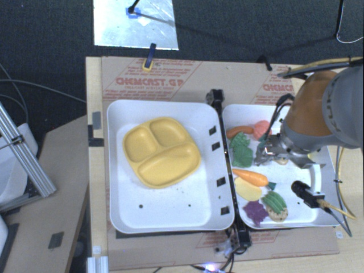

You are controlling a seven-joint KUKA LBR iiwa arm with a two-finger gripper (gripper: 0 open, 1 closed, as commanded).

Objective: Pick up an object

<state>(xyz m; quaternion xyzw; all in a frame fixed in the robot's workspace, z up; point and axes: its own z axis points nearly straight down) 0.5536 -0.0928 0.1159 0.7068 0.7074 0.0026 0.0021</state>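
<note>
**Pick Cycle Status: Jaws Lowered Among the Toy Food, No Grasp Confirmed**

The arm reaches into the right bin from the right; the jaws sit low over the toy food; whether they are spread or pressed together cannot be told, since the wrist hardware covers them; no object can be seen between them, so the task is judged not yet done.

Candidate objects, placed relative to the jaws: a green leafy piece just beside them toward the left bin; an orange piece and a pink piece near, on the far side; a carrot near, on the near side; a pale yellow piece, a second green piece and a purple piece farther toward the near edge of the bin.

The left bin holds a yellow divided plate, well apart from the jaws.

Remaining steps, as judged: closure on one piece; lift clear of the bin.

Legible writing: the brown sheet on the worktop beneath the bins carries red print reading "CHEMCAST GP", repeated at the far right corner; smaller print is unreadable.
</note>
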